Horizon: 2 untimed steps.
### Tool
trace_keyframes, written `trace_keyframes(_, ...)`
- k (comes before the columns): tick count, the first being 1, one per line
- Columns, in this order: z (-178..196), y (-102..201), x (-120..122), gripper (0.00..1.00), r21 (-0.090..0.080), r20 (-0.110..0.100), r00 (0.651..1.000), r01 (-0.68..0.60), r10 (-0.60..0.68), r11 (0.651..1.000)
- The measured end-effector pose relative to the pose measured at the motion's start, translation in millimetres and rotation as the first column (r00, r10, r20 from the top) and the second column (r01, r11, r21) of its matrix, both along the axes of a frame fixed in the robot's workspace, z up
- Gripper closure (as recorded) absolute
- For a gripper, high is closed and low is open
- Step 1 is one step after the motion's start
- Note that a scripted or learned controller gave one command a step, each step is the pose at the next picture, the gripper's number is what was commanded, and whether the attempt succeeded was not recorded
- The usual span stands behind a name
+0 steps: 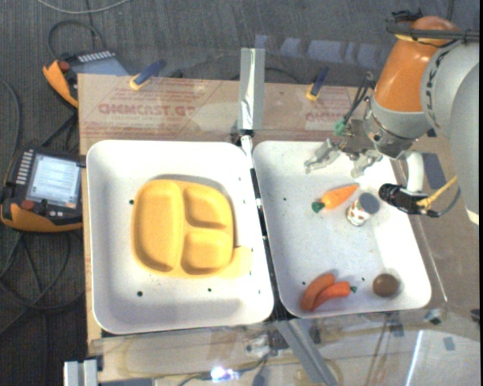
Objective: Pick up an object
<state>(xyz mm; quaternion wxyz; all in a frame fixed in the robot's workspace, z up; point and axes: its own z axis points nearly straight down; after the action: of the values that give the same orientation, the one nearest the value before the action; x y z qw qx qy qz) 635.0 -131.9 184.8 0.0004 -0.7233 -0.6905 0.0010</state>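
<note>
1. Camera view: my gripper hangs open and empty over the right bin, poised to drop.
2. The carrot lies just below my fingertips, the nearest pick.

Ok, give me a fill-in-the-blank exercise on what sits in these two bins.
1. The yellow tray lies in the ____ bin.
2. The carrot has an orange body and a ____ tip.
3. The brown ball sits in the right bin's near ____ corner.
4. The gripper hovers over the ____ bin.

Missing words: left; green; right; right
</note>
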Motion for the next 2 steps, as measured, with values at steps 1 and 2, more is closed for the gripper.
trace_keyframes(1, -95.2, -45.4, -30.8, 0.0, -0.003, 0.01, 1.0, 0.028, -0.028, 1.0)
trace_keyframes(2, -86.1, -45.3, -30.3, 1.0, -0.001, 0.011, 1.0, 0.028, -0.028, 1.0)
